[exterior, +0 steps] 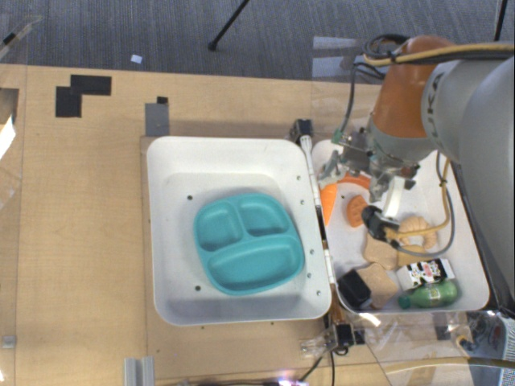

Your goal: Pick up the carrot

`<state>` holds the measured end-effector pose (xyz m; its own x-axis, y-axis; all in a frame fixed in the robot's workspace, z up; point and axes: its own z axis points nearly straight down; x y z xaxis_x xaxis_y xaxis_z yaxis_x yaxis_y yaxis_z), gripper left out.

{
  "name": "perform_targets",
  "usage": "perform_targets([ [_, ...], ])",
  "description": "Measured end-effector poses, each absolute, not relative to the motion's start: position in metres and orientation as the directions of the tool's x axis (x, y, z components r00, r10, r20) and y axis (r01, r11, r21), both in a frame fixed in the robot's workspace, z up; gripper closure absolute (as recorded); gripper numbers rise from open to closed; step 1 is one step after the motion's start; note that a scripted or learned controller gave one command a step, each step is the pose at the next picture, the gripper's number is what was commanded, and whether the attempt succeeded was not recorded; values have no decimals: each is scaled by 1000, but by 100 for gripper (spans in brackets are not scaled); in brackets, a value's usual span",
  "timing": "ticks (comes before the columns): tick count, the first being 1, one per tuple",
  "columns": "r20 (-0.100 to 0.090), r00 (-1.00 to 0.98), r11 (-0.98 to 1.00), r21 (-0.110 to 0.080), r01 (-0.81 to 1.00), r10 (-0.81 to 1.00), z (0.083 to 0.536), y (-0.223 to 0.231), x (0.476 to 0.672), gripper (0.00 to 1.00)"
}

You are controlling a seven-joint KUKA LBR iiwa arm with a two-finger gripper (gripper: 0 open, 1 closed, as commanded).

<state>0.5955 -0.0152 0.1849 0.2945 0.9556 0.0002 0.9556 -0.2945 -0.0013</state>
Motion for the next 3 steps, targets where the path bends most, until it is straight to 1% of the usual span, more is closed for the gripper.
perform_targets([
  [2,0,295,-295,-1,956,956,185,-15,596,0],
  [3,2,387,-387,9,922,922,89,-87,606,0],
])
